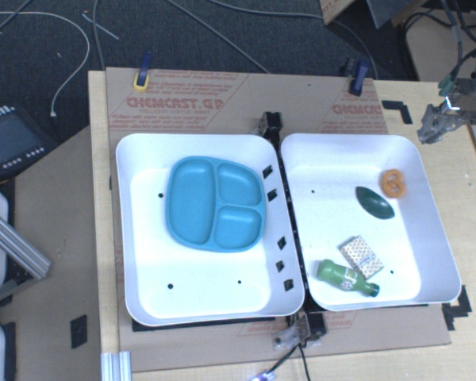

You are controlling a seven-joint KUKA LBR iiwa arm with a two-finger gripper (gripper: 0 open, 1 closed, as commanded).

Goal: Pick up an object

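Cardboard-topped bench (222, 101) — cables (55, 22) behind

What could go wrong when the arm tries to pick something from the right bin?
1. The green bottle and patterned packet lie touching, so a grasp may catch both or push one away.
2. The dark green piece and orange pretzel look low and small; the tool might close over them.

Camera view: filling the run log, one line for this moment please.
gripper: outside right bin, far corner | right bin: pretzel, green bottle | left bin: blue divided plate
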